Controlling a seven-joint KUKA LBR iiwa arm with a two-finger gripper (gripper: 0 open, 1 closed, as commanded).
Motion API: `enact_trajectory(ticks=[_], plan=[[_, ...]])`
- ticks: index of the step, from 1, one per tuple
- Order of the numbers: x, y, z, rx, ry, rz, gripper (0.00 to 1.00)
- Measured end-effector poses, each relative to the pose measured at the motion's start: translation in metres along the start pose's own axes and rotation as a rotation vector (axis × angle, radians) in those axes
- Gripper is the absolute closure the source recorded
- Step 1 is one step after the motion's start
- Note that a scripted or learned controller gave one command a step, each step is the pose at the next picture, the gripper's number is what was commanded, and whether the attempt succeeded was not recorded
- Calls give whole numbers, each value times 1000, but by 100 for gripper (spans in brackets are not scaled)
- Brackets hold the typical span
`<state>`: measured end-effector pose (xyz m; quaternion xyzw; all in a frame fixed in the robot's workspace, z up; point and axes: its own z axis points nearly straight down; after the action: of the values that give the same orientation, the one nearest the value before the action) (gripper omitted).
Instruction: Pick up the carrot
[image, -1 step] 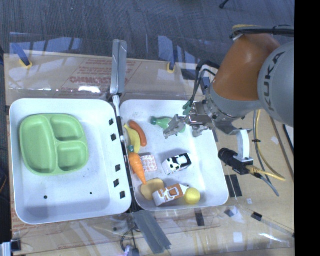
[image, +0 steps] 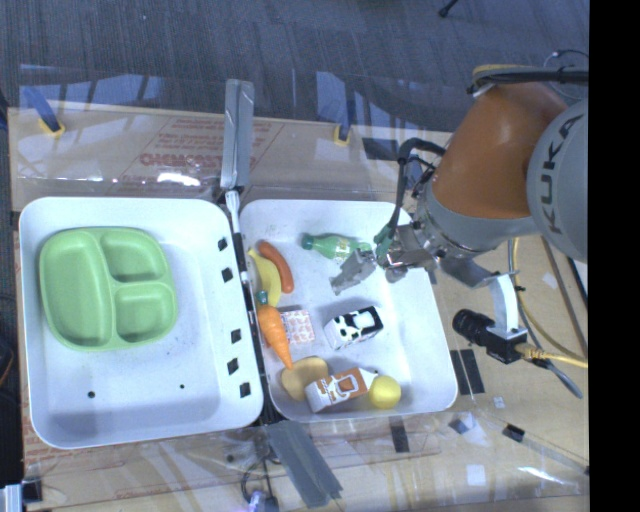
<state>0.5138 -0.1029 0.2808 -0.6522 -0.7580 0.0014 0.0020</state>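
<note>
Down at the bottom of the frame, along the near edge of the right bin (image: 425, 385), sits a yellow lemon (image: 385, 392) touching a small brown-and-white carton (image: 338, 388), with a pale potato-like piece (image: 301, 374) just to their left. Moving up, there's the carrot (image: 274, 333), orange, lying lengthwise against the bin's left wall, tip pointing toward the bottom of the frame, nothing gripping it. Just right of it, a small pink patterned packet (image: 298, 324), then a black-and-white cow-print toy (image: 356, 326) near the bin's centre. Higher up the left wall, a banana (image: 261, 277) with a red sausage (image: 276, 265) lying beside it. Over in the left bin (image: 120, 405), a green divided plate (image: 108, 287) rests in the upper left part. Toward the far side of the right bin, a green bottle (image: 330, 243) lies on its side, and right beside it the hand (image: 354, 270) hovers, well apart from the carrot; whether its fingers are spread or pressed together, I cannot tell. The arm (image: 500, 160) looms at upper right over the worktop (image: 560, 420).
</note>
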Motion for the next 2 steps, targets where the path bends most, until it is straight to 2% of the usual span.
enact_trajectory(ticks=[1,2], plan=[[84,-11,85,1,0,-278,0],[80,-17,89,0,0,-232,0]])
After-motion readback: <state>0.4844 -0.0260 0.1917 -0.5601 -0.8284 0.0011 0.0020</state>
